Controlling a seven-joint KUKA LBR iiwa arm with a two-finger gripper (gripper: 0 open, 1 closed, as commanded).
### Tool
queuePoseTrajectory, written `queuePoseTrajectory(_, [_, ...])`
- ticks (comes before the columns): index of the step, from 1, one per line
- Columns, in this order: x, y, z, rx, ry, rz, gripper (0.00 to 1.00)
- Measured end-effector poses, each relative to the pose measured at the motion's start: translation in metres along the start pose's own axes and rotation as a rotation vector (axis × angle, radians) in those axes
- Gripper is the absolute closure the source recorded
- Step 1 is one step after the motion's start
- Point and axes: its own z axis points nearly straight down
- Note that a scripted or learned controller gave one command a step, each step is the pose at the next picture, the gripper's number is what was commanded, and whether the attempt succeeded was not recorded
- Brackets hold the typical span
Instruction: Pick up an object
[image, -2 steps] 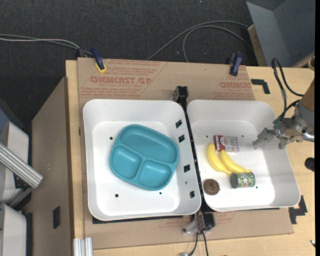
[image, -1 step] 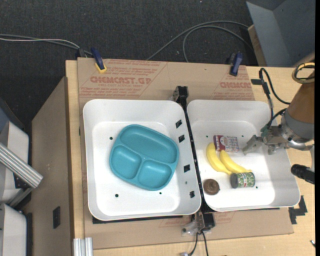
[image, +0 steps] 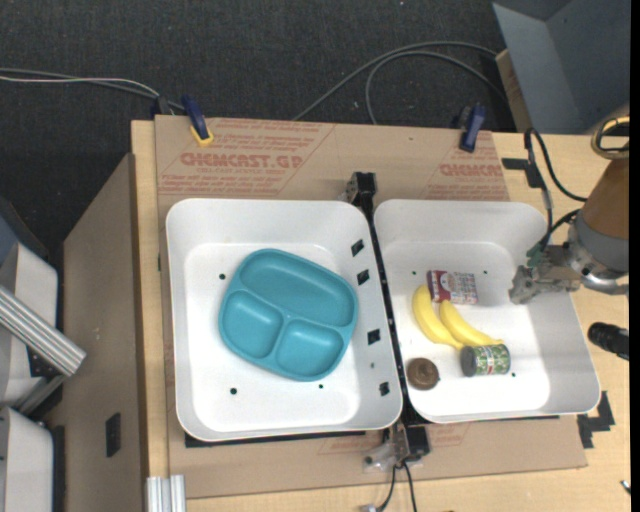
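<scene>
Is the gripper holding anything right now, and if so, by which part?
Nothing is held. The gripper sits over the right bin's right side, apart from the bananas, with nothing between its fingers.

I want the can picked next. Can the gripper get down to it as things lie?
Probably yes. The gripper hangs over the right bin, the can lies uncovered on its side, though the bananas touch one end.

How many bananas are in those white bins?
2, side by side in the right bin: one banana on the left, the other touching it on its right, just below a small packet. None seems hidden.
</scene>
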Motion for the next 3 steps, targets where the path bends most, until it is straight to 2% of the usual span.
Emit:
queuePoseTrajectory(2, [-0.009, -0.012, -0.111, -0.006, -0.004, 0.0, 1.0])
queuePoseTrajectory(3, [-0.009, -0.012, -0.121, -0.002, -0.003, -0.001, 1.0])
